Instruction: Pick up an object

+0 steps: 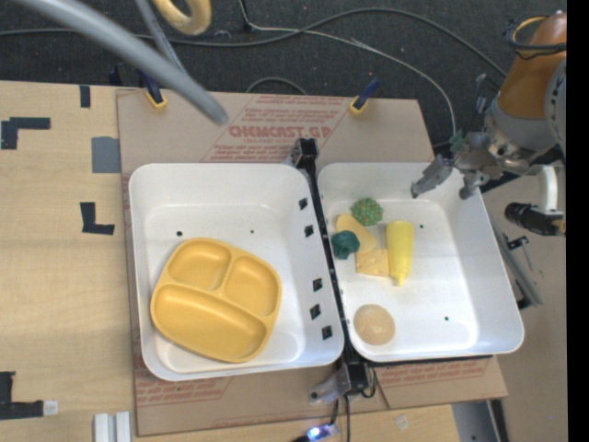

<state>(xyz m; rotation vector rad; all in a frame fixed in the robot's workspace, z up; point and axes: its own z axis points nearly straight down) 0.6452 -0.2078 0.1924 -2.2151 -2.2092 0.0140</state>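
I see the gripper (448, 181) with fingers spread and nothing between them, hovering over the right bin's (479, 334) far right corner, well apart from the yellow corn (399, 250), green broccoli (366, 212) and tan bun (374, 324) inside.

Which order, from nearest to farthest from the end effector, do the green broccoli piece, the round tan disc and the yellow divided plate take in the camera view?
Measured from the end effector, at the right bin's far right corner:
1. Green broccoli piece, far part of the right bin.
2. Round tan disc, near edge of the right bin.
3. Yellow divided plate, in the left bin.
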